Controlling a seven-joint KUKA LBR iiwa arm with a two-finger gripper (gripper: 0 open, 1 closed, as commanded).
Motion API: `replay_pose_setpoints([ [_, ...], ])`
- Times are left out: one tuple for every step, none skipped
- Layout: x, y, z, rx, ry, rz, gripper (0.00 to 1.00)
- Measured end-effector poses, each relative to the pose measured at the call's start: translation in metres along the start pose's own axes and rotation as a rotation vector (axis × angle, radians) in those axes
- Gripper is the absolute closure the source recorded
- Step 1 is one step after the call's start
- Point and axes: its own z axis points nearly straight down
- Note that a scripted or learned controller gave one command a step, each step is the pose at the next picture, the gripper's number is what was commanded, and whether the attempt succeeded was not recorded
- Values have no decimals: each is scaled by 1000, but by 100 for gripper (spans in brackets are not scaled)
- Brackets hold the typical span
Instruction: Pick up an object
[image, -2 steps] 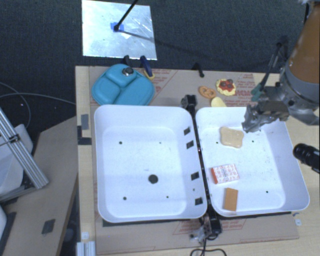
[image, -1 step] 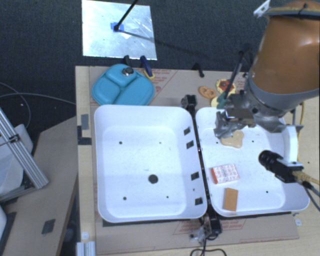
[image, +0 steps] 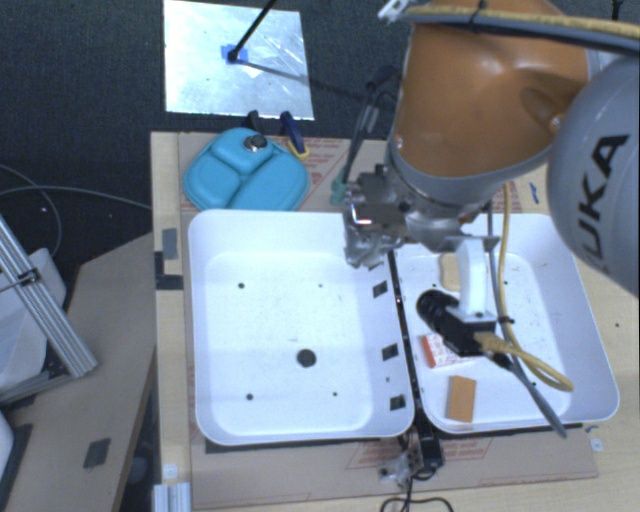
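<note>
A: Anything to pick up?
B: A tan block (image: 461, 397), flat on the floor of the right bin (image: 585, 340), close to its near wall. Just beyond it, a small red-and-white piece (image: 433, 349), partly covered by robot hardware.
A: Held?
B: No. The gripper (image: 365, 240) up at the far end of the seam between the two bins, well apart from the tan block. Spread or pressed together: impossible to tell from this angle.
A: Anything else hard to make out?
B: A pale tan piece (image: 450, 270) farther back in the right bin, mostly hidden, shape unclear. Much of that bin's far end blocked by the arm (image: 480, 90), grey with an orange band, huge in the frame and cut off at the top and right edges.
A: And the left bin (image: 260, 320)?
B: White, shallow, with one dark round spot (image: 306, 357) on its floor; disc or hole, hard to say. A few tiny dark specks around it.
A: Underneath and around?
B: Both bins on a sheet of brown cardboard (image: 325, 160) over a tan bench (image: 110, 330). Behind the left bin, at its far rim, a blue lidded container (image: 245, 178); touching or just apart, unclear. Farther back, a silvery sheet (image: 240, 60) on dark carpet (image: 80, 100). At the left edge, slanted aluminium rails (image: 45, 310), cut off by the frame.
</note>
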Motion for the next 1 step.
replay_pose_setpoints([
  [-5, 0, -11, -1, 0, 3, 100],
])
